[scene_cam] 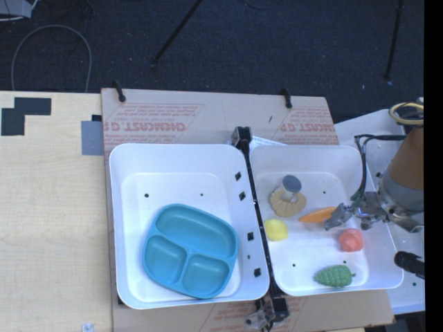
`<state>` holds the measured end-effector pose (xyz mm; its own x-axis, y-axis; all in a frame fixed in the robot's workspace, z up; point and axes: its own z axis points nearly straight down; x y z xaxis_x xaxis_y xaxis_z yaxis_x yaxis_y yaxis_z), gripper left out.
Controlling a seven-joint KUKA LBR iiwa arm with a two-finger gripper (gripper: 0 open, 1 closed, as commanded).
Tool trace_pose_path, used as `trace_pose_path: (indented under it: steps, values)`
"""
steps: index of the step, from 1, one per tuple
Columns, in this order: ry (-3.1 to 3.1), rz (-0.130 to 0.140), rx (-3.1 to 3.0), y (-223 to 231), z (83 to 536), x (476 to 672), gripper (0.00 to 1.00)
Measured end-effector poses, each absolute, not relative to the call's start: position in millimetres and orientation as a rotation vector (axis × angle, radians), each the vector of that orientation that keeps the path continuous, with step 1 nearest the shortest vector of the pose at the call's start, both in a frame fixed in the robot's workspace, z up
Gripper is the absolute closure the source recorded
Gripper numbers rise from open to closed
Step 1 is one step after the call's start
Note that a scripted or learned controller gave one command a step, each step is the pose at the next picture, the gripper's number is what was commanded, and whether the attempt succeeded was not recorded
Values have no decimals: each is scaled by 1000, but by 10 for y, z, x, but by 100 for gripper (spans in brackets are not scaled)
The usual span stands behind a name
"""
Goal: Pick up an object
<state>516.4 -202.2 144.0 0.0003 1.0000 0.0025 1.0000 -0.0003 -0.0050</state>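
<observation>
Arm (408, 178) enters from the right edge of the camera view and reaches low over the right bin (304, 159), with its grey wrist and the orange band above it just outside that bin's right wall. The wrist extends leftward, roughly level with the bin floor, and ends in the gripper (339, 218), which sits inside the right bin near its right wall. The gripper points toward the bin's centre, and its tip is at the right end of the orange carrot-shaped piece (317, 216). Whether the claw is open, closed or gripping that piece cannot be told; the metal parts there are small and blurred. Contact between gripper and carrot-shaped piece cannot be confirmed either. Other objects in the right bin: a tan piece with a grey round top (288, 196) lies toward the bin's centre-left, a yellow lemon-like piece (275, 229) lies just below it near the bin's left wall, a pink-red piece (351, 241) lies just below the gripper, and a green bumpy piece (333, 276) lies near the bin's front wall. The left bin (138, 161), touching the right bin's left side, holds a blue divided tray (190, 250).
</observation>
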Motion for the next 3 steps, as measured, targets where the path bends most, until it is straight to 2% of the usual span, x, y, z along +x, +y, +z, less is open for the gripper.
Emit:
trace_pose_path:
  steps: [1,2,3]
  values:
    - [-2217,3,-2219,-2011,914,5161,0]
    - [-2214,2,-2223,-2023,1032,5160,100]
    - [-2222,0,-2220,-2048,1631,5213,100]
